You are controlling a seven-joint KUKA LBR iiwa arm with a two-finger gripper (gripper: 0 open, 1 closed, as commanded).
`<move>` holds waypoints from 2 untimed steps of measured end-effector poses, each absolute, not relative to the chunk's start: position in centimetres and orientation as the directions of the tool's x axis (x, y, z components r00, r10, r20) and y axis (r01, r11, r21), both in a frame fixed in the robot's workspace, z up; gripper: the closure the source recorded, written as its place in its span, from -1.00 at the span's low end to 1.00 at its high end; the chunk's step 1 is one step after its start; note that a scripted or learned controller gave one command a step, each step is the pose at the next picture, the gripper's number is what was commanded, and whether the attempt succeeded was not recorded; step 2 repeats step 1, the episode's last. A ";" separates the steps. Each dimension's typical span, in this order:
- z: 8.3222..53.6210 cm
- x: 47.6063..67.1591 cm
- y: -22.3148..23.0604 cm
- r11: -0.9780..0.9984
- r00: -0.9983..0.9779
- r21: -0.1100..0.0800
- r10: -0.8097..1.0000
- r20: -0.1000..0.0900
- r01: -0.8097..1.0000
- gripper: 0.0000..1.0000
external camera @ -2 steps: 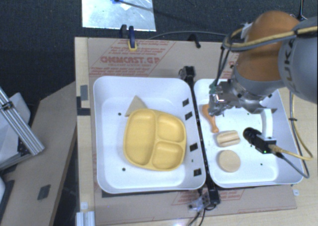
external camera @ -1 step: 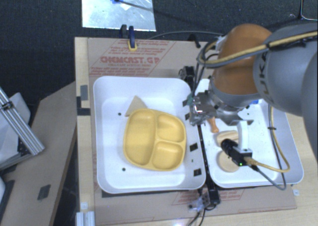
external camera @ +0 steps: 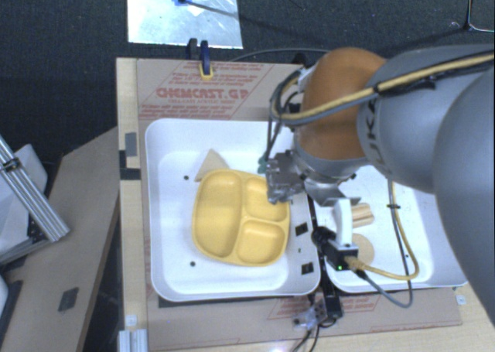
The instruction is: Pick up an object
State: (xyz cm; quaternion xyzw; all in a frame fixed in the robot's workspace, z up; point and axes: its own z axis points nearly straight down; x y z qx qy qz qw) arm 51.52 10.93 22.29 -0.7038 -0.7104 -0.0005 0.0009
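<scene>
Dark carpet-like floor [external camera: 62, 25] all round, finely speckled. On it at the top, a shiny silver sheet [external camera: 184, 1] — glare across it, a small blue mark near its left side. Lower down, a pale brown board [external camera: 203, 87] printed with red lettering, clipped at its top edge by a clamp [external camera: 204, 59] with a yellow tip. Off to the left, a tan cardboard panel [external camera: 81, 211] set at an angle, with a slanted aluminium rail [external camera: 31, 196] lying across it. At far upper right, a thin dark cable [external camera: 473, 2] looping over the floor. Even, soft light — no hard shadows.
</scene>
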 end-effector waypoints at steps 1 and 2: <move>22.3 51.6 10.6 0.003 -0.003 0.001 1.000 0.001 1.000 -1.00; 22.3 51.6 10.6 0.003 -0.003 0.001 1.000 0.001 1.000 -1.00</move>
